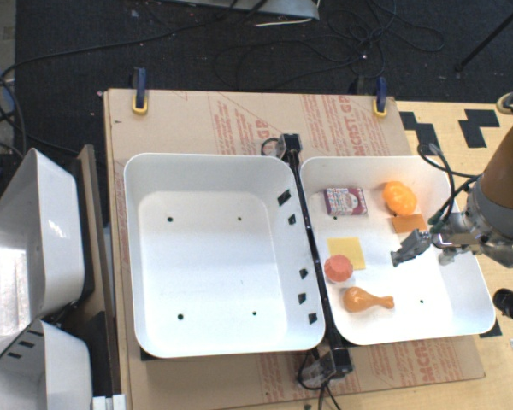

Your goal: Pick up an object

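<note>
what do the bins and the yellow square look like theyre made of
The two bins, left and right, look like moulded white plastic: smooth, slightly glossy, with rounded corners. The yellow square looks like flat matte plastic or foam, maybe a toy cheese slice; too small to tell which.

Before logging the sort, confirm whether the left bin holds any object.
No: the left bin holds nothing; the orange ball lies in the right bin.

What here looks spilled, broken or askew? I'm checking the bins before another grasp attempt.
Nothing stands out. The purple packet, orange ball, brown block, yellow slice, red ball and drumstick toy lie separately inside the right bin.
</note>
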Available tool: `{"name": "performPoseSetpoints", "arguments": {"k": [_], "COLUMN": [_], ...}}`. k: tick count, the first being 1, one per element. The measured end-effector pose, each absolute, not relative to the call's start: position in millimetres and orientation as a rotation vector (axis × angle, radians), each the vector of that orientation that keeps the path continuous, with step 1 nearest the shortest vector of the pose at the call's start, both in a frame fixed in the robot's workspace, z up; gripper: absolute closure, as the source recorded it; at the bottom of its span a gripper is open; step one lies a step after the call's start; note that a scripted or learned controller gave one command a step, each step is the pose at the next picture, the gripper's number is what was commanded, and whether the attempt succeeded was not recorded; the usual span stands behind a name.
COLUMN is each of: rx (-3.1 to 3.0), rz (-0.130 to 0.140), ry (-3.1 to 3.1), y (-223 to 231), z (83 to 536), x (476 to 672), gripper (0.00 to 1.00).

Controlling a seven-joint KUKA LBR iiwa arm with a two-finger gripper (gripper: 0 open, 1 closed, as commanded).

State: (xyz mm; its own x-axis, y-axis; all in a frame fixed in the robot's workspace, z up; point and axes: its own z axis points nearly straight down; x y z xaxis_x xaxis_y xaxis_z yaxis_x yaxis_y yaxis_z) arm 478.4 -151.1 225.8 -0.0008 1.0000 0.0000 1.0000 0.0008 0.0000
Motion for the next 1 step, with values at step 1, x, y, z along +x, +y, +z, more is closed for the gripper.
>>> {"name": "performPoseSetpoints", "arguments": {"k": [1], "rx": [2.222], "rz": [0.001], "ry": [2.217], "y": [-122.3], "z": [121.0], "x": [530.0], "gripper": [0.00]}}
